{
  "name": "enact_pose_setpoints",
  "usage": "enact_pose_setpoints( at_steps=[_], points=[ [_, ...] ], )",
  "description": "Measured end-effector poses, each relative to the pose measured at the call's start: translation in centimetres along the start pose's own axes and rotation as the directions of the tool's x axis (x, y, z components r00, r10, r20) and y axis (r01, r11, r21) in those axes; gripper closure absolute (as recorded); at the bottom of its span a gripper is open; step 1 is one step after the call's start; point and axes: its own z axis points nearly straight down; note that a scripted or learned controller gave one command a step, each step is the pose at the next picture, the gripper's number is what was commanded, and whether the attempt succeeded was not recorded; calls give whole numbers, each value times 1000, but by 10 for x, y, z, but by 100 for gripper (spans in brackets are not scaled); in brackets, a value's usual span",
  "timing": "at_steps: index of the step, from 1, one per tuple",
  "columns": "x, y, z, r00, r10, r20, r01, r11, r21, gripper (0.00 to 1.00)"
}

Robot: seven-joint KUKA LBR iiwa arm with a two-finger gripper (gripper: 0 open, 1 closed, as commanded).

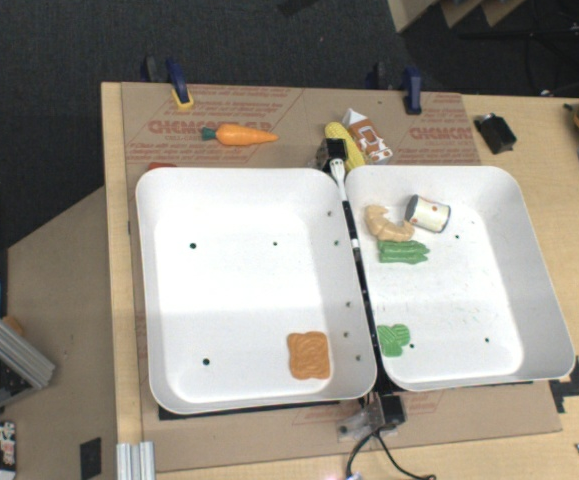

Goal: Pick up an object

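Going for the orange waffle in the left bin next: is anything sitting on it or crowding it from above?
Nothing visible does. The orange waffle lies flat by itself near the front right corner of the left bin, with bare white floor around it. The closest thing, a green leafy piece, is over the divider in the right bin.

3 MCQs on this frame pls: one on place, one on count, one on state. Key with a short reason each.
1. Where is the orange waffle-like piece?
A. left bin, near front edge
B. right bin, centre
C. on the cardboard behind the bins

2. How many green items lie in the right bin?
A. none
B. two
C. four

3. How does the carrot lie?
A. standing upright in the left bin
B. flat on the cardboard behind the bins
C. stacked on the cylinder

Key: 1 A, the orange piece sits in the left bin. 2 B, a green strip and a green lump in the right bin. 3 B, the carrot lies flat on the cardboard.
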Motion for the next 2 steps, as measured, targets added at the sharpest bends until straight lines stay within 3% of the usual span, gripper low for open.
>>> enact_pose_setpoints(
  at_steps=[1,2],
  points=[
    [6,1,2,1000,-12,-3,12,1000,5,0],
    [6,2,-9,1000,-12,-1,12,1000,-1,100]
  ],
)
